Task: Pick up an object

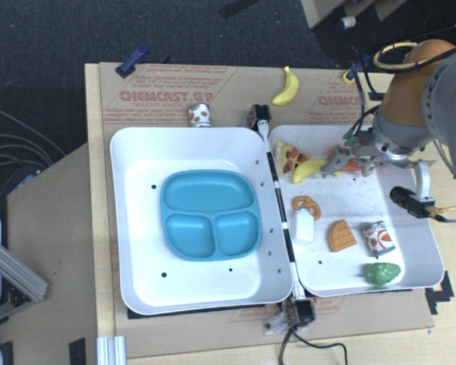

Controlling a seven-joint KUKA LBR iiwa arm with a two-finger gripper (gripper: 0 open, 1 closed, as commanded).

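Note:
The right bin (410, 276) holds several small items. A pizza slice (292, 157) and a yellow banana (307, 170) lie at its back left. A pretzel (305, 204) and a white block (304, 226) sit near the left wall, with a brown cracker (340, 236) beside them. A red-and-white can (378, 238) and a green broccoli piece (382, 272) rest at the front right. My gripper (340, 163) hangs low over the back of this bin, just right of the banana's tip. Nothing shows as held in it.
The left bin (137, 272) contains a blue divided plate (210, 213). On the cardboard behind the bins lie a second banana (286, 88), a small patterned cup (200, 115) and a blue object (131, 61). The grey arm (422, 97) covers the right bin's back right corner.

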